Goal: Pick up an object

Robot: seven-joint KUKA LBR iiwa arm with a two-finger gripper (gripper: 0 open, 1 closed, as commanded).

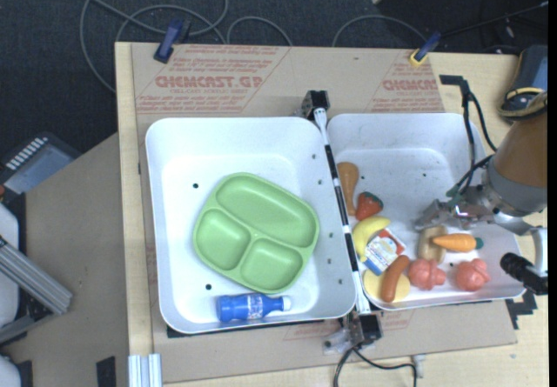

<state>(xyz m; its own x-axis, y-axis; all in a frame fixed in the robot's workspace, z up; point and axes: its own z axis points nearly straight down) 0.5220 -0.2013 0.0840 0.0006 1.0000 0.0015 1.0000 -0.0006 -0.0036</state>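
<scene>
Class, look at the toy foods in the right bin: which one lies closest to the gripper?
The orange carrot with the green tip. It lies just below the gripper; the sausage, strawberry and banana lie farther left.

A green tray [254, 233] and blue bottle [251, 307] lie in a white bin [174, 168]; the carrot [454, 243] is orange.

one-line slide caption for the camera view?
Gripper low over toy food in right bin; green tray and blue bottle in left.

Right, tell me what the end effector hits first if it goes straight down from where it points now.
Probably the orange plastic carrot, lying just beneath the end effector in the right white bin; depth is unclear.
</scene>
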